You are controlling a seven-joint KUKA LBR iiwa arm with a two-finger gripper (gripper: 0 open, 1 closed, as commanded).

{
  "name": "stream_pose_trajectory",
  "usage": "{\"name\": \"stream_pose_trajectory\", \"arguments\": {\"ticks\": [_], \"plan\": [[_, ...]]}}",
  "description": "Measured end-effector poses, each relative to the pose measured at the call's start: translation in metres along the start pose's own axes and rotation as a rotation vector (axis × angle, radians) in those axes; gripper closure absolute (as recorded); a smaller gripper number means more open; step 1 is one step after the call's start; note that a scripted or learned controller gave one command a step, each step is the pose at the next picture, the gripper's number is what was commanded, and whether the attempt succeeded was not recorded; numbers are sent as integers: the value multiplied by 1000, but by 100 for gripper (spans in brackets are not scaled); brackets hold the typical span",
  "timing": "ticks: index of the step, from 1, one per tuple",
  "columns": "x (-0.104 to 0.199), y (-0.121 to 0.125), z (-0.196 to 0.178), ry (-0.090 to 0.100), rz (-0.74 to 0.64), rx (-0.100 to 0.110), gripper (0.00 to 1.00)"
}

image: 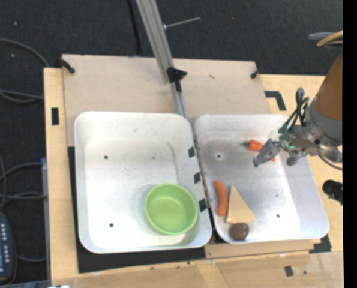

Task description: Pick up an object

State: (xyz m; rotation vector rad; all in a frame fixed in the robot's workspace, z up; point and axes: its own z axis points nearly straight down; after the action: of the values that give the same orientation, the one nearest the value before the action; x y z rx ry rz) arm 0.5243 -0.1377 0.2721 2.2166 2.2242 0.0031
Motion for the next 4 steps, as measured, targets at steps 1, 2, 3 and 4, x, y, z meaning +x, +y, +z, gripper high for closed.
{"name": "stream_pose_trajectory", "arguments": {"ticks": [1,2,3,4], "plan": [[0,0,0,0,1,0,0],[-6,7,58,-2,5,6,0],[-13,11,109,-2,5,6,0],[-13,0,158,-1,5,6,0]]}}
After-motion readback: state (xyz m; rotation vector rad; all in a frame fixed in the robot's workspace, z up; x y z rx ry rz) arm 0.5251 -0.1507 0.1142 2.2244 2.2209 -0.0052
